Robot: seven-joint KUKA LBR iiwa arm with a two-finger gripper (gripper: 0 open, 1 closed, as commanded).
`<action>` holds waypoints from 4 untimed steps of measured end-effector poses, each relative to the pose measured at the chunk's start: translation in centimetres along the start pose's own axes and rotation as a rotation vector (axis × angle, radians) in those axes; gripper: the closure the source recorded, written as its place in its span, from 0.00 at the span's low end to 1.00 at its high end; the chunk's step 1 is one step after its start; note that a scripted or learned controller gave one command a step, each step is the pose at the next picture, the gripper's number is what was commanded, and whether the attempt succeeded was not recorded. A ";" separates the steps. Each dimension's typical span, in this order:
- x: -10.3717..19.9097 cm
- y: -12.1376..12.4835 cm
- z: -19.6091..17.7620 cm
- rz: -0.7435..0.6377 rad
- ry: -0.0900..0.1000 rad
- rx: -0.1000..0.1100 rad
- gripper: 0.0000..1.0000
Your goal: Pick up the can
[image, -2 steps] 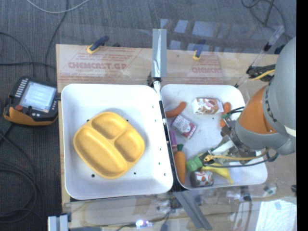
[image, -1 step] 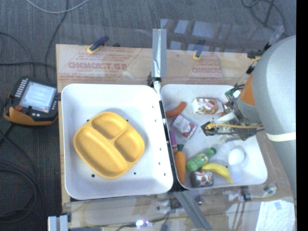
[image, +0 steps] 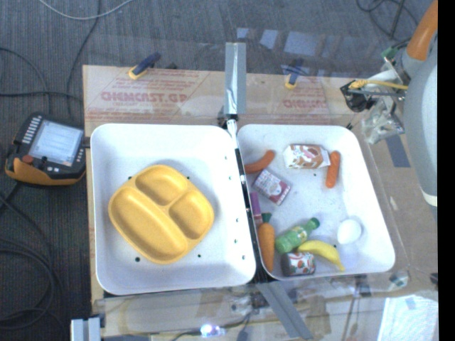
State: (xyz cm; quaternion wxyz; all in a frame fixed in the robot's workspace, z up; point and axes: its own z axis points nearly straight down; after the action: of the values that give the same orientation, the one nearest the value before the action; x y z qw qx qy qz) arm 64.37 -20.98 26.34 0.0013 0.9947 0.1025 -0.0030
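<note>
The can (image: 297, 263) is short, with a red and white label and a dark top. It sits at the near edge of the right bin (image: 370, 190), between a carrot (image: 266, 244) and a banana (image: 321, 252), just below a green bottle (image: 296, 236). My gripper (image: 377, 123) hangs at the far right corner of the right bin, outside its rim and well away from the can. Nothing is seen in it.
The right bin also holds a sausage (image: 259, 161), a red and white packet (image: 306, 156), a small orange carrot (image: 332, 169), a dark red pouch (image: 272, 186) and a white egg (image: 348, 231). A yellow divided plate (image: 161, 212) lies in the left bin (image: 114, 148). A teach pendant (image: 47, 150) lies left of the bench.
</note>
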 end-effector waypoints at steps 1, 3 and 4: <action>0.0 0.0 0.1 0.000 -0.001 0.001 0.00; -1.5 1.0 9.0 -0.120 0.001 0.001 0.00; -0.5 -3.5 14.7 -0.027 0.023 -0.012 0.00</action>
State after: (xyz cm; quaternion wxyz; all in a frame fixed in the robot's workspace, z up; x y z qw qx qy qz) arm 63.07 -17.73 11.65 0.0060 0.9932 0.1158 0.0090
